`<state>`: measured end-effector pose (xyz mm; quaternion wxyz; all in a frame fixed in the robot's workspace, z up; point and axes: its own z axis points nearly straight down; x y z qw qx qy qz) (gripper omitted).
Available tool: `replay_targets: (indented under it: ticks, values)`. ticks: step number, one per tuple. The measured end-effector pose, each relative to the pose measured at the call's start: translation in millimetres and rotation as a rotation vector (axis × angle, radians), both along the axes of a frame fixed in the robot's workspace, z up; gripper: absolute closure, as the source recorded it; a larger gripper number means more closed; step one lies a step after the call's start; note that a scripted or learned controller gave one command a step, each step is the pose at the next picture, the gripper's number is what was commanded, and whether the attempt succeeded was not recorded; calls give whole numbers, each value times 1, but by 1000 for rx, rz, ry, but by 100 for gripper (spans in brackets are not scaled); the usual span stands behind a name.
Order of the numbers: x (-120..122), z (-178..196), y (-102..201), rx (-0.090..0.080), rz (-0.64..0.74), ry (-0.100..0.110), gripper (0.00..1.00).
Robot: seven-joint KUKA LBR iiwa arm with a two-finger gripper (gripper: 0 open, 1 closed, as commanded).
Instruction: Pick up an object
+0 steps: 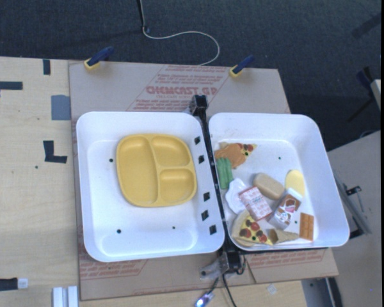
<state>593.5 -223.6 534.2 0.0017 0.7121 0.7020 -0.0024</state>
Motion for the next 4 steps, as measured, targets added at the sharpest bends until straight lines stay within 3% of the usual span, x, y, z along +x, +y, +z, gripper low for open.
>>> replay_targets:
  ticks: [1, 2, 3, 4]
  values:
    - [-47, -179, 0, 12, 12, 17, 100]
    - [-8, 11, 0, -3, 18, -20, 100]
    - [-43, -141, 0, 11, 12, 15, 100]
    - [-1, 10, 2, -2, 18, -18, 100]
